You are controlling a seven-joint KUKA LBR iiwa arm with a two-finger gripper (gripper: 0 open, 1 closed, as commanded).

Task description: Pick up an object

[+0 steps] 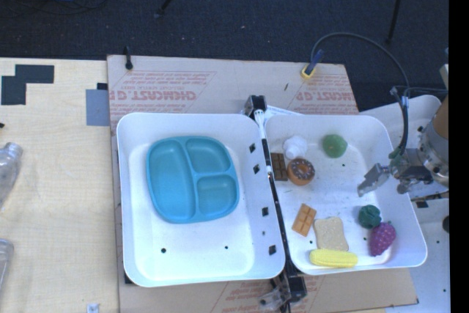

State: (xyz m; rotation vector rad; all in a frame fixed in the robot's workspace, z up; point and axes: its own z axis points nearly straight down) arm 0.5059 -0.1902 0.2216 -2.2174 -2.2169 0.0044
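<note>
Camera view: two white bins are seen side by side on a cardboard sheet [220, 88], and all places below are given relative to the right bin [418, 245]. The gripper [372, 179] is seen over that bin's right half, reaching in from its right wall; whether it is open or closed cannot be told, and nothing is seen held in it. Just below the gripper, a dark green piece [369, 215] lies near the bin's right wall, with purple grapes [382, 237] touching or just beside it, nearer the bottom right corner. A corn cob [333, 258] is laid along the bottom wall, with a slice of bread [331, 233] just above it and an orange cracker [304, 219] beside the bread. Near the left wall a doughnut [300, 171] is found, with a white object [294, 147] above it. A green ball [335, 145] rests near the top wall. To the left of this bin, the left bin [132, 231] holds a blue tray [193, 179].
</note>
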